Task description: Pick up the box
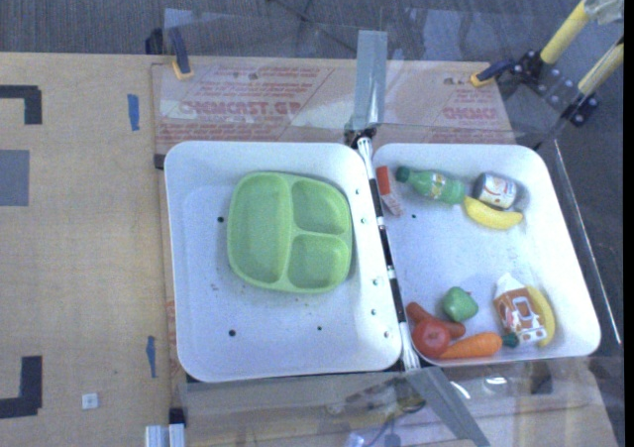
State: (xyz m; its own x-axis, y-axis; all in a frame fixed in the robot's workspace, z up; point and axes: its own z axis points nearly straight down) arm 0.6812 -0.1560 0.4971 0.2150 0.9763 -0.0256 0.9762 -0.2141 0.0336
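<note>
Box (519, 312) sits in right bin (565, 207), near its front right corner, upright-ish, tilted, long axis roughly front-to-back. Left bin (188, 237): green divided plate (290, 232) at centre. Right bin: bottle (432, 184), can (496, 190), banana (492, 214) along back edge; pepper (458, 303), tomato (432, 337), carrot (474, 345) just left of box. Claw state: cannot tell. Approach likely from right.
</note>
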